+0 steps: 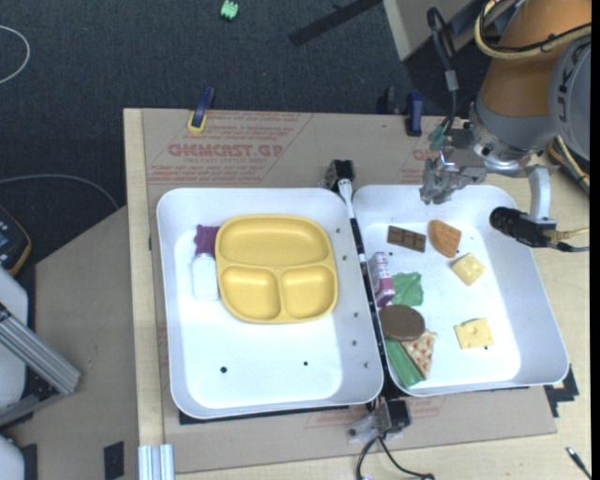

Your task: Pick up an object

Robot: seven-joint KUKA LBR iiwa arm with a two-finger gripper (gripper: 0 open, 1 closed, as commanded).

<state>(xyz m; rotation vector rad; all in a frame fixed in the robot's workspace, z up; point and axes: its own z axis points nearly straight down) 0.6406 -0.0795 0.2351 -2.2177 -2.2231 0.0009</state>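
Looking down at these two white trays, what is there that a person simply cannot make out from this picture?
- Two-finger gripper, camera view: small and dark, so open or shut is unclear.
- Purple object in the left bin: partly hidden under the yellow divided plate.
- Green leaf-shaped piece in the right bin: overlapped by the brown round disc.
- Grey arm: cut off by the top edge.

A brown cardboard sheet (pixel 234 145) with red lettering is lying over the bench, carrying two white bins: the left bin (pixel 262 366) and the right bin (pixel 511 361) are sitting side by side, touching. A black clip (pixel 339 172) is gripping their far ends and another black clip (pixel 389 412) their near ends. A yellow-handled clamp (pixel 199 112) and a blue clamp (pixel 413 111) are biting the sheet's far edge. Beyond, a green piece (pixel 229 10) is lying on dark carpet (pixel 112 56)
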